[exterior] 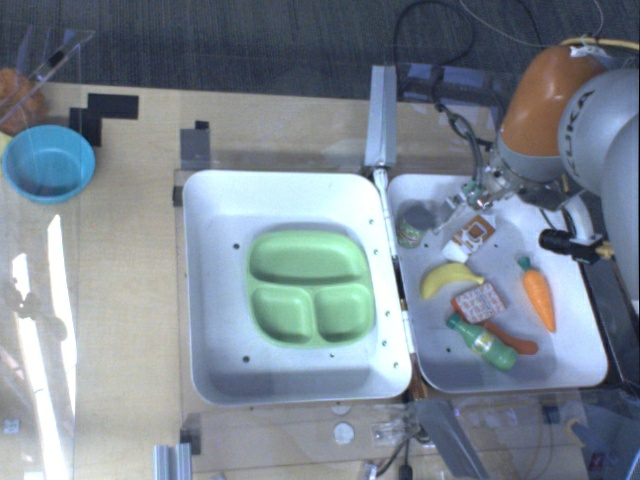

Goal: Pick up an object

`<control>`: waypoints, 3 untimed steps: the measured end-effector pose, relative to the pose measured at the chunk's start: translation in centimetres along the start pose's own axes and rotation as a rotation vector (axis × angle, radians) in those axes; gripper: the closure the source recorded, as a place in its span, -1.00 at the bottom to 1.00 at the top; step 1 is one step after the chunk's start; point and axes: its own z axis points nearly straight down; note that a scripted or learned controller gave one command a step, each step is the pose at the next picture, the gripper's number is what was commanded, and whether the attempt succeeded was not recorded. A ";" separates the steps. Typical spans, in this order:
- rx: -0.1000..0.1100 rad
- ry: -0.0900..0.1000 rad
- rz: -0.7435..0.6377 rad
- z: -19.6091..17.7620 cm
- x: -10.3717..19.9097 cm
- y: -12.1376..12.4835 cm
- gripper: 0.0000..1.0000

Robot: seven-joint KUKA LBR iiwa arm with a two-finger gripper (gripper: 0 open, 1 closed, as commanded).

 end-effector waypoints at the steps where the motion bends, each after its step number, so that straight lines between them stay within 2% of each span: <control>1: 0.000 0.000 0.000 0.0 0.0 0.0 -1.00; 3: 0.000 0.000 0.000 0.0 0.0 0.0 -1.00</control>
